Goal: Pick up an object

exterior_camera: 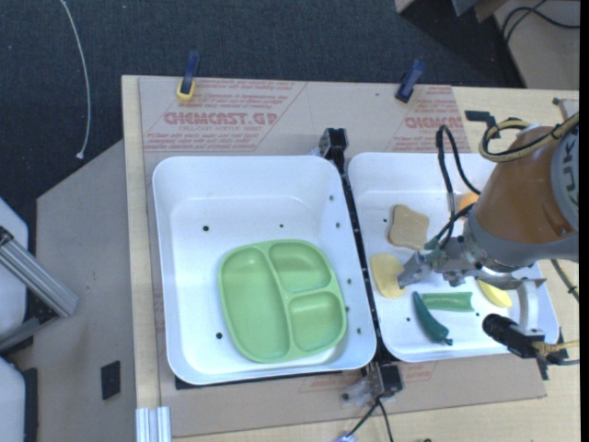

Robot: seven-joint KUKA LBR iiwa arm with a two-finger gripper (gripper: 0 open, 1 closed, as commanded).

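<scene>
My gripper [416, 272] hangs low in the right bin [405, 175], reaching in from the right under the orange-banded arm. It sits just above a pale yellow piece [386, 275] and left of a green pepper-like piece [448, 302]. A teal piece [430, 319] lies below it. A tan bread-like slice [408, 226] lies farther back. A yellow piece [494, 294] peeks out under the arm at the right. Nothing shows between the fingers.
The left bin [184, 191] holds a green divided plate [281, 299]. A black divider [354, 247] runs between the bins. Clamps sit at the bench's far edge, one blue and yellow [189, 76], one blue [410, 80]. Cables trail over the arm at the right.
</scene>
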